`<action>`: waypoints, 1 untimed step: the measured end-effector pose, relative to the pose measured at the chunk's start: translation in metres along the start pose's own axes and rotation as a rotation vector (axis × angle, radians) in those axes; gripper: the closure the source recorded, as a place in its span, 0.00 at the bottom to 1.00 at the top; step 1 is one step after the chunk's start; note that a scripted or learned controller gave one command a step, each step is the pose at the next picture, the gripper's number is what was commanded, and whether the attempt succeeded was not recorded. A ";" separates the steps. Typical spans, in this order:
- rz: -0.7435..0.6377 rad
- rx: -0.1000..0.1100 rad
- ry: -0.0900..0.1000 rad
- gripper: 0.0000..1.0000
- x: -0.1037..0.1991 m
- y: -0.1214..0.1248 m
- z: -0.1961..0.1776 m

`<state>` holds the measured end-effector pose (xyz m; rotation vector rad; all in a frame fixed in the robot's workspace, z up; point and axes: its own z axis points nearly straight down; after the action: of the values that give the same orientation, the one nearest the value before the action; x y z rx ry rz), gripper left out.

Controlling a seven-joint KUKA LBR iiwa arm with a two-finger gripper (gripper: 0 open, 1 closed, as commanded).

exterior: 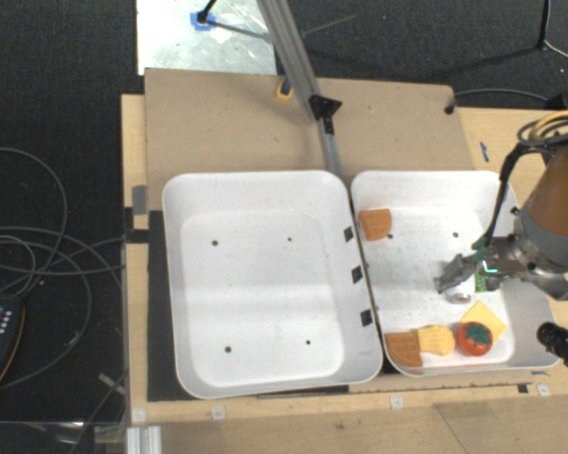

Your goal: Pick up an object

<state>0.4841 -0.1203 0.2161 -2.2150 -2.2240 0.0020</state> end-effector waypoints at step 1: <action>0.002 -0.004 -0.001 0.00 0.000 0.001 -0.002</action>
<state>0.4850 -0.1203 0.2177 -2.2199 -2.2241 -0.0023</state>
